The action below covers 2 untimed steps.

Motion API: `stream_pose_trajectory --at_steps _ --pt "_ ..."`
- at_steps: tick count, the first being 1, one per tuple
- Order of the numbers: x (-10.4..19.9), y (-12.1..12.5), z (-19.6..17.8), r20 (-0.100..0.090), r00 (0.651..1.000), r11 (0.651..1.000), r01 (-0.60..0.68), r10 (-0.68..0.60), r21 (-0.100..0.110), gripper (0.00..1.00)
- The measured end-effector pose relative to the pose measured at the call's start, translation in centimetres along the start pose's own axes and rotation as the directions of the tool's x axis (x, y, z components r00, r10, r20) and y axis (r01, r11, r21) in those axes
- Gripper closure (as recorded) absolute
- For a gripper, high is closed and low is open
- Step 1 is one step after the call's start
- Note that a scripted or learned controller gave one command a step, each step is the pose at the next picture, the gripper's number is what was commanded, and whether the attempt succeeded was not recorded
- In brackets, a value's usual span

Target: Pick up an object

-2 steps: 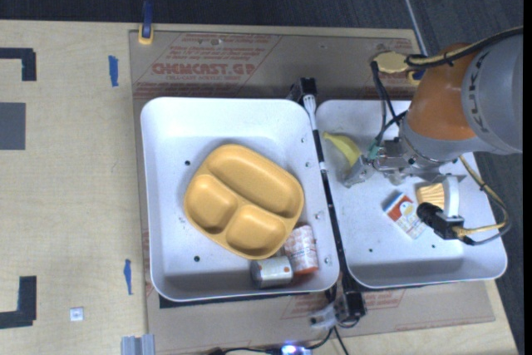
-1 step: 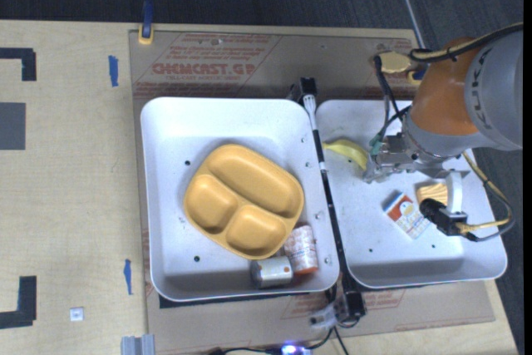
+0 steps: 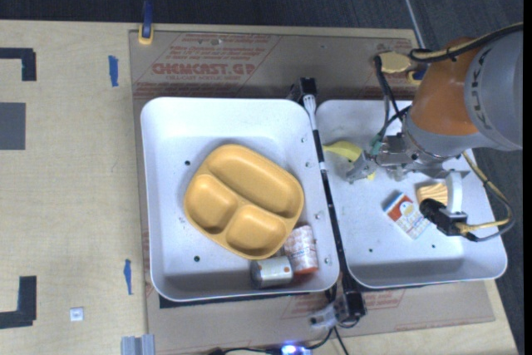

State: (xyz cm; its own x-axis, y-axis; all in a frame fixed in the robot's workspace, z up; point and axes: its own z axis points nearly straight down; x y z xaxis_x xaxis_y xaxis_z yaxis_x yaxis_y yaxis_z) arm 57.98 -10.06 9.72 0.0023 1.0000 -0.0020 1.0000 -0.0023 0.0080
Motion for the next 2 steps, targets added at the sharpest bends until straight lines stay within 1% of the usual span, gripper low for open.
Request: stream_pose_trajectory --at_steps 1,2 --pt "0.3 -5.5 1.1 -0.002 1.000 1.000 0.002 -0.002 0.005 0.00" --pt "0.8 -9.6 1.0 -0.002 1.000 1.000 0.002 -0.002 0.003 0.00"
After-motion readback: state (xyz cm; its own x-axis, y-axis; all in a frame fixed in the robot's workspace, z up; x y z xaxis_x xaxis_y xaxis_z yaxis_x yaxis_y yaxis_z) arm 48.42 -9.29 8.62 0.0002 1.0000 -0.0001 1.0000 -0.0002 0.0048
